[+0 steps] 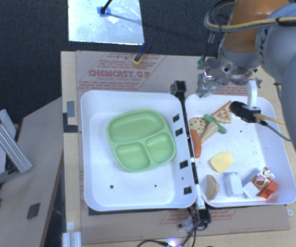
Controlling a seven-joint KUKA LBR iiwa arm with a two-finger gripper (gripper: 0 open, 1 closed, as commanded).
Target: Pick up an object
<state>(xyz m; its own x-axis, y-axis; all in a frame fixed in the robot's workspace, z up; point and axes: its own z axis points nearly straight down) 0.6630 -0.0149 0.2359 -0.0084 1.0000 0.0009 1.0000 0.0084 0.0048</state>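
The yellow disc (221,161) looks light, stiff and smooth (grip across its edges); I cannot tell the gripper (207,86) jaws' state.

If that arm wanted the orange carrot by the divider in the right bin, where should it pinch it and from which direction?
Probably across the middle of the carrot, coming straight down from above. It lies flat and runs lengthwise alongside the bin's left wall, so the gripper would likely need to close across its narrow width. The wall sits very close on one side, leaving little room there for a finger.
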